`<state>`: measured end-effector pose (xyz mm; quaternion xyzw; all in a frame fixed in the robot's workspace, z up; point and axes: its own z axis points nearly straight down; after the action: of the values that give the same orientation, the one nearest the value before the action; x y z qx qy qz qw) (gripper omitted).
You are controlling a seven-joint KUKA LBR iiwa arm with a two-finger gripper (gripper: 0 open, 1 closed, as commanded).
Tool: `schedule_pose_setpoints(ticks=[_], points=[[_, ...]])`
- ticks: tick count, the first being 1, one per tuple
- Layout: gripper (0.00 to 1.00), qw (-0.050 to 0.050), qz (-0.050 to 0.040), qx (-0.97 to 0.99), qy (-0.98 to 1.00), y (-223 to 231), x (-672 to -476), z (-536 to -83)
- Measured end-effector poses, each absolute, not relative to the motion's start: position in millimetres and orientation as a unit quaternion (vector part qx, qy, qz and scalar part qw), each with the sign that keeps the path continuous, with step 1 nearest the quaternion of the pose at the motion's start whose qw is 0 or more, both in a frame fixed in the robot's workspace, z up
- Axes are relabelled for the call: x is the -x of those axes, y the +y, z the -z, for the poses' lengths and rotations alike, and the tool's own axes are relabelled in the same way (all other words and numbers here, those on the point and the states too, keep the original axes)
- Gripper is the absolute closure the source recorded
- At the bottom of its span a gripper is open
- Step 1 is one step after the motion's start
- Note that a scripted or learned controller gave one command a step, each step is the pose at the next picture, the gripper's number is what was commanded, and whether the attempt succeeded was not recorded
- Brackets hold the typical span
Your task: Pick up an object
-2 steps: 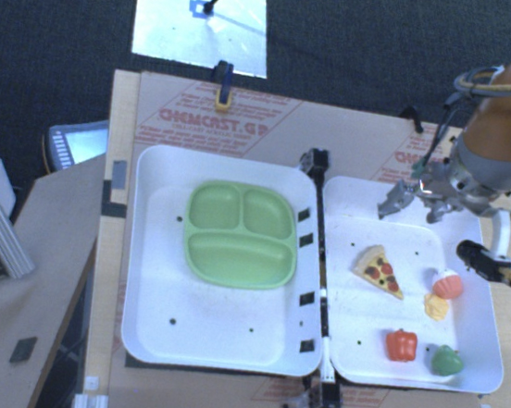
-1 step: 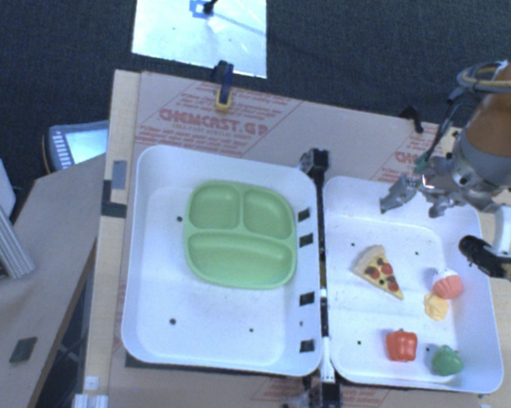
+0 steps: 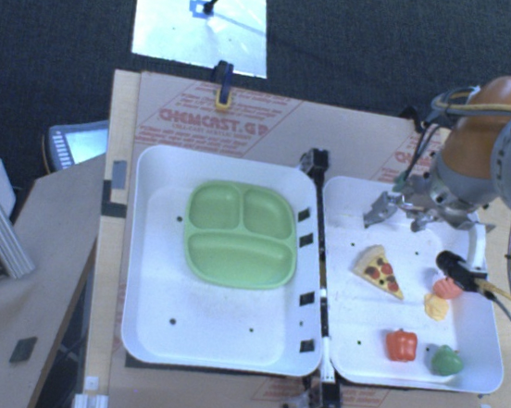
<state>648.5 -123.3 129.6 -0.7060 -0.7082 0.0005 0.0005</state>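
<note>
- The gripper (image 3: 400, 210) hangs over the far end of the right bin (image 3: 338, 284), jaws spread apart with nothing between them.
- A pizza slice toy (image 3: 378, 270) lies just below the jaws on the bin floor.
- Farther right sit a red pepper (image 3: 400, 344) and a green pepper (image 3: 446, 361).
- Left of the jaws, the left bin (image 3: 143, 314) holds a green divided plate (image 3: 239, 235).

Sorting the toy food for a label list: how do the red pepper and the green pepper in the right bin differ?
The red pepper is red-orange and blocky; the green pepper is green and rounder. The red pepper sits further into the right bin, nearer the pizza slice, while the green pepper lies by the bin's near right corner. Both are small toy vegetables resting side by side along the bin's near edge, well away from the hand.
</note>
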Motion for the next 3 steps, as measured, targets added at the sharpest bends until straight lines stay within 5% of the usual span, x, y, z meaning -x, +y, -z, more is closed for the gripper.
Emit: schedule_pose_setpoints(ticks=[1,2,3], points=[[0.0,0.001,-0.0006,0.706,-0.708,-122.7,-648.4,-82.2],[1.0,-0.002,0.0013,0.705,-0.709,-122.9,-650.5,-96.3],[1.0,-0.002,0.0016,0.705,-0.709,-115.8,-646.1,-145.1]])
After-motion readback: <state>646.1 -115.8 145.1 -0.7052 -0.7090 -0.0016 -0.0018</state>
